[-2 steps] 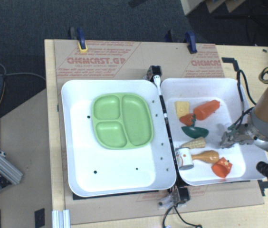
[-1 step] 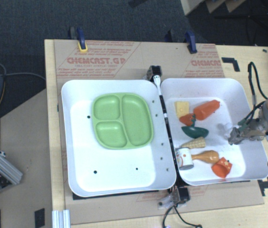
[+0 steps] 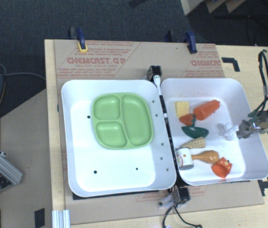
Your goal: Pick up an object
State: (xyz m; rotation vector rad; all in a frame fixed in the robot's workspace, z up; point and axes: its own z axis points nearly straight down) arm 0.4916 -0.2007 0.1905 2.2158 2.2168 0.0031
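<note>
The tabletop (image 3: 53, 127) carries two shallow white bins side by side; the left bin (image 3: 77, 170) holds one pale green divided plate (image 3: 123, 120) with three compartments, lying flat toward its far half, with bare white floor near it and a few dark dots on that floor; the right bin (image 3: 255, 160) holds the loose things, seven that can be counted; toward its far left lies one yellow cheese wedge (image 3: 182, 108), and just right of it one orange-red carrot-like piece (image 3: 206, 109), slanting; just near the cheese sits one small red piece (image 3: 187, 119) touching one dark green leafy piece (image 3: 196, 130); nearer again lies one pale corn cob (image 3: 194, 144); at the near left edge stands one small white can with a red label (image 3: 185, 158), with one tan drumstick (image 3: 205, 156) just beside it on the right; one red-orange piece (image 3: 222, 167) lies at the near right; the tool (image 3: 233, 134) reaches in over the right rim of this bin, low over the floor right of the green piece and well apart from the toys; whether it is apart or together I cannot tell, and nothing is seen clamped in it.
</note>
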